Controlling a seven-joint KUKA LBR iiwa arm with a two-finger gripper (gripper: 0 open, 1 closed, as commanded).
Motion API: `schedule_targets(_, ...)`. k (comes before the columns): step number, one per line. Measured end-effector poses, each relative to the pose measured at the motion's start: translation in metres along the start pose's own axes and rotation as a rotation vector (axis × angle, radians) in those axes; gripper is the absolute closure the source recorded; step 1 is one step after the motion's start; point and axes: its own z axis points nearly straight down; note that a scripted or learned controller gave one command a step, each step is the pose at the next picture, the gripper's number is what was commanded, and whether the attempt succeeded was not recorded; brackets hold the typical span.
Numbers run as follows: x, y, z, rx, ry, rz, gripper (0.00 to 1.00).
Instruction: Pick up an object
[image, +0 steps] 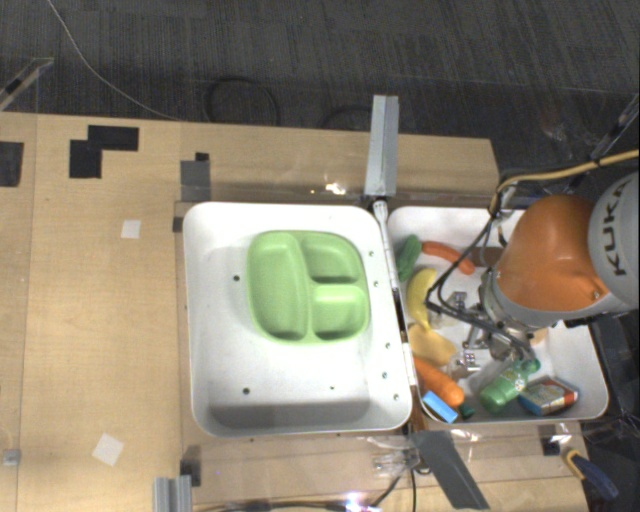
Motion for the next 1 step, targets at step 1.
schedule_targets(1, -0.065, -0.0008, -0.0086, -0.003, 0.011, -0.019, 0.0)
